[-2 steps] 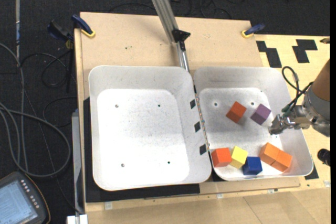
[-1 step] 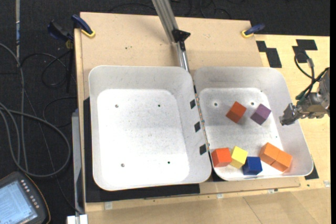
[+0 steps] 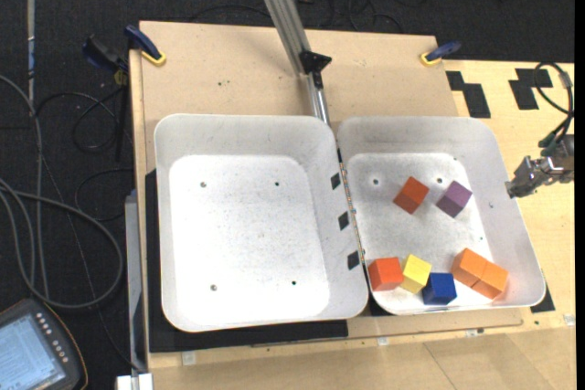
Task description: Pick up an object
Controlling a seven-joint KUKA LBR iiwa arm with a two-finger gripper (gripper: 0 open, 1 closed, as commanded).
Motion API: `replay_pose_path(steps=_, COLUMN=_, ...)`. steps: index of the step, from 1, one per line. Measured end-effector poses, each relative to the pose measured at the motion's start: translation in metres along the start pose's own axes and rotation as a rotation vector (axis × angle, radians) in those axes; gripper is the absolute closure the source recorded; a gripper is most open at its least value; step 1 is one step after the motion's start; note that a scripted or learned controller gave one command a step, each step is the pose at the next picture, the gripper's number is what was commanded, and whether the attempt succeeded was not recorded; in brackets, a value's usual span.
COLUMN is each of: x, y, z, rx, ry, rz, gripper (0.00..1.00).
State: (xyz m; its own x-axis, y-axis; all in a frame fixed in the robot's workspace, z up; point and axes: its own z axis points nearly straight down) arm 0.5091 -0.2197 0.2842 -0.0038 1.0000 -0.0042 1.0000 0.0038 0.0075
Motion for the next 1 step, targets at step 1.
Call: replay_pose_path(steps=1, x=0.0507, y=0.0047, z=0.0165, rx=0.008, ry=0.005, rz=-0.004, gripper=1.00)
